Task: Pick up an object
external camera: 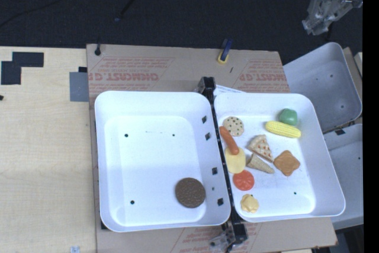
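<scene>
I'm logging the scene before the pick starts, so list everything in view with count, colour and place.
left bin: 1, white, left half of bench
right bin: 1, white, beside the left bin
brown cookie: 1, dark brown, left bin, near corner
chip cookie: 1, tan with dark dots, right bin, upper left
hot dog: 1, orange-red, right bin, left side
yellow piece: 1, yellow, under the hot dog's near end
tomato: 1, red, right bin
small yellow item: 1, near edge of right bin
pizza slice: 1, tan, middle
wedge: 1, beige, below the pizza
toast: 1, orange-brown
corn: 1, yellow
green item: 1, far right
gripper: 1, grey, top right, above the bench
</scene>
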Robot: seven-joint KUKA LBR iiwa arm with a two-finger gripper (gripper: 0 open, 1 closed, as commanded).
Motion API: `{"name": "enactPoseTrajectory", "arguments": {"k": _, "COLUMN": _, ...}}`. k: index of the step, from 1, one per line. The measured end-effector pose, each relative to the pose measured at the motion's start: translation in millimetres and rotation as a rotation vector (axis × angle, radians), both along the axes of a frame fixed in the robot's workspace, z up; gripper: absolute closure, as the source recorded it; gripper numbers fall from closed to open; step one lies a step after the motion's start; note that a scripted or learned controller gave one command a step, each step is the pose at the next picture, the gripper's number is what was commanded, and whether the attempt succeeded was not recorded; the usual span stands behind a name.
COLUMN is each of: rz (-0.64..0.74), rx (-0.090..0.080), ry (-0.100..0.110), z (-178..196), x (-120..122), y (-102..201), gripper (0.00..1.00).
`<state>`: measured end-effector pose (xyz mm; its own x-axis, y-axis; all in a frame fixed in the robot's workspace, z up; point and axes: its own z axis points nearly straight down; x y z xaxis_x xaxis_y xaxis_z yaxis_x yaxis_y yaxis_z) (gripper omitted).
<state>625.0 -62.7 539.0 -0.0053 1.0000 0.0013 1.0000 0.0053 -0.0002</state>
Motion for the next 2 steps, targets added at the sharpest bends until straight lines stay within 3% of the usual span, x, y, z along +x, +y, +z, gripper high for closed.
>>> {"name": "enactPoseTrajectory", "arguments": {"k": 1, "rz": 0.004, "rx": 0.001, "ry": 0.003, "z": -2, "x": 20, "y": 86, "gripper": 1.00}}
{"name": "enactPoseTrajectory", "arguments": {"k": 2, "rz": 0.001, "rx": 0.000, "ry": 0.003, "z": -2, "x": 19, "y": 147, "gripper": 1.00}}
